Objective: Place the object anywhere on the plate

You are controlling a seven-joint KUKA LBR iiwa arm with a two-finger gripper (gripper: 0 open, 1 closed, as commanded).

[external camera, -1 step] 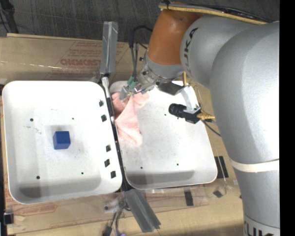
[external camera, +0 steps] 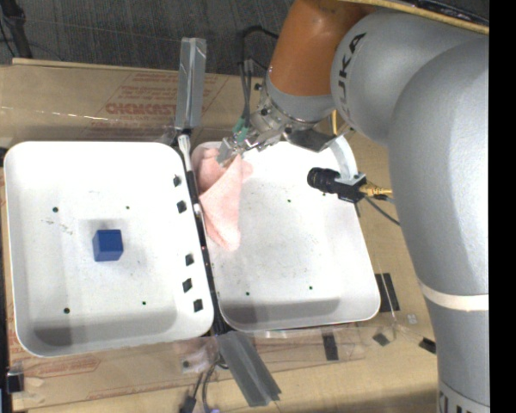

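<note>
A small blue cube (external camera: 108,244) rests on the floor of the left bin (external camera: 34,157), left of its middle. A pink plate (external camera: 222,198) sits at the far left side of the right bin (external camera: 344,256), against the wall between the two bins, and looks tilted. My gripper (external camera: 239,143) is directly over the plate's upper end, at the right bin's back left corner. It is touching or nearly touching the plate. It is far from the cube. The orange band and grey wrist rise behind it.
The arm's large grey body (external camera: 430,144) covers the right side of the view and hangs over the right bin's back edge. A black cable fitting (external camera: 331,181) juts out over that bin. Black clips (external camera: 189,261) line the divider between the bins.
</note>
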